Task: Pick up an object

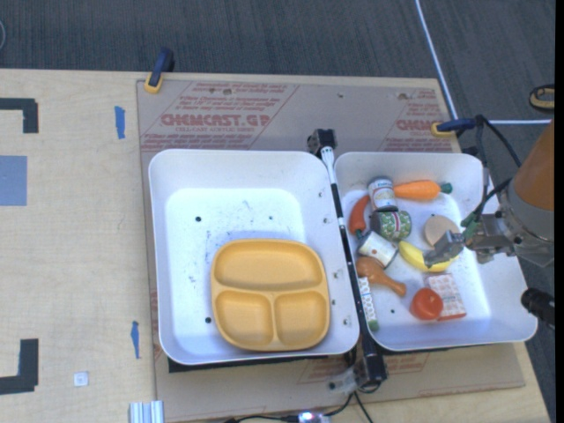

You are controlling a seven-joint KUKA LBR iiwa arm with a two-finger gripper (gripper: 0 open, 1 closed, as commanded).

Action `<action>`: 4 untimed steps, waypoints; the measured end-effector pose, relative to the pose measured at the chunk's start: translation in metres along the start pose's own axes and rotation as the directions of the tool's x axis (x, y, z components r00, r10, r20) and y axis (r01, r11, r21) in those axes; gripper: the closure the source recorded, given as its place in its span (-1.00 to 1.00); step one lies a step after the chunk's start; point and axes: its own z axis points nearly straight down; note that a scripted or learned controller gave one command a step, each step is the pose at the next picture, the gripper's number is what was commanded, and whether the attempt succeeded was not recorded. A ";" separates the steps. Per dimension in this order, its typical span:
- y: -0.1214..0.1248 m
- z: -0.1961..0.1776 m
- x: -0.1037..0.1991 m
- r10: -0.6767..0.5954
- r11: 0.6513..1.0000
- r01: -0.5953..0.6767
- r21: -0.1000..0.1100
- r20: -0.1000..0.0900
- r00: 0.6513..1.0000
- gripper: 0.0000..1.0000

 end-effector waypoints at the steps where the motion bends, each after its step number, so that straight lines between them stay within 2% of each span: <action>1: 0.029 0.104 0.013 0.000 1.000 0.000 -0.007 0.001 1.000 -1.00; 2: 0.018 0.104 0.041 0.000 1.000 0.000 -0.006 0.002 1.000 -1.00; 3: -0.010 0.104 0.051 0.000 1.000 0.000 -0.009 0.003 1.000 -1.00; 4: -0.009 0.093 0.050 0.002 1.000 -0.001 -0.014 0.005 1.000 1.00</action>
